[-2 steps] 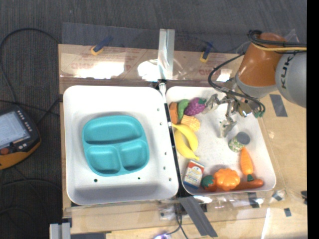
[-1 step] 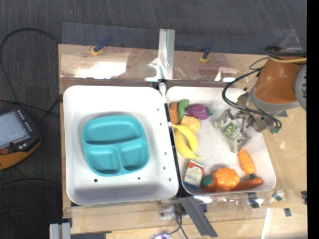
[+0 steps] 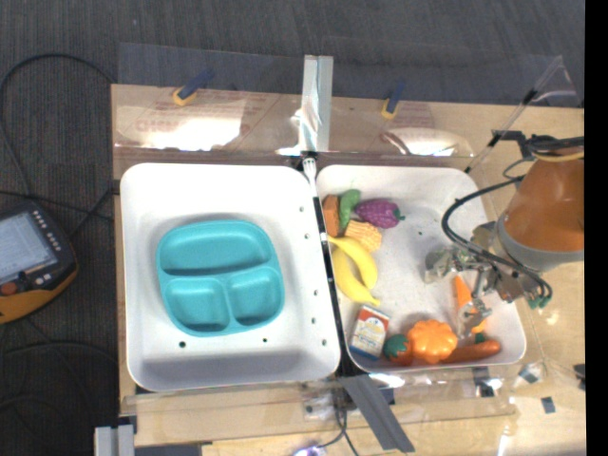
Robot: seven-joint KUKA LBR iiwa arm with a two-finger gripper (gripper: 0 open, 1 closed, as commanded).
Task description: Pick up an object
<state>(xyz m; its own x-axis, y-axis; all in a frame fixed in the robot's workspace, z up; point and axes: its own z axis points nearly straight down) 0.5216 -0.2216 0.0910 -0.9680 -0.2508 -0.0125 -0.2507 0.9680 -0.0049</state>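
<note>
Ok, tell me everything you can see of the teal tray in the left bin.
The teal tray is a rounded rectangle that looks like matte plastic, split into three compartments: one long along the far side, two smaller ones nearer the camera. It lies flat, slightly rotated, about the middle of the left bin. Only the bin's floor touches it.

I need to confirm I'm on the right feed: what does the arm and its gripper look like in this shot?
The arm comes in from the right as a rounded orange band above a grey wrist section. Black cables loop off it to the left and over its top. Below hangs a small grey metal gripper, with a bit of green at its right side. I can't make out any markings at this size.
</note>
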